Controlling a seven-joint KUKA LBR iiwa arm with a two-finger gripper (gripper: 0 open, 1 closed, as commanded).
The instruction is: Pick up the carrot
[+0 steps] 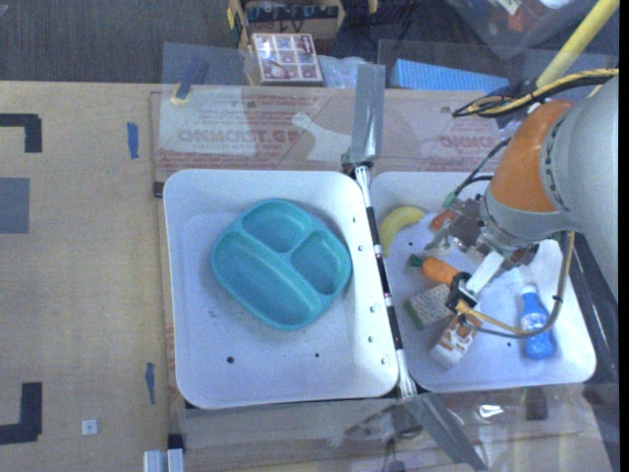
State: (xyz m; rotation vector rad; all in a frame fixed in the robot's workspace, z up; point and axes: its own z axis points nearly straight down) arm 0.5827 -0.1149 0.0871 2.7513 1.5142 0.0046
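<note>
Orange carrot (pixel 439 266) lies in the right-hand white bin (pixel 575 360), right of frame centre, just below-left of the gripper (pixel 460 234); whether that gripper is spread or closed cannot be told from here.

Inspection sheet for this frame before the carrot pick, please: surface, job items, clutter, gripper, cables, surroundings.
Surface: shallow white left bin and shallow white right bin, side by side on a tan bench.
Job's things: orange carrot lies in right bin, left half.
Clutter: teal divided plate in left bin; yellow fruit, small carton, blue bottle in right bin.
Gripper: grey gripper above right bin, close by carrot.
Cables: yellow and black cables along grey-and-orange arm.
Surroundings: open cardboard box behind bench.
</note>
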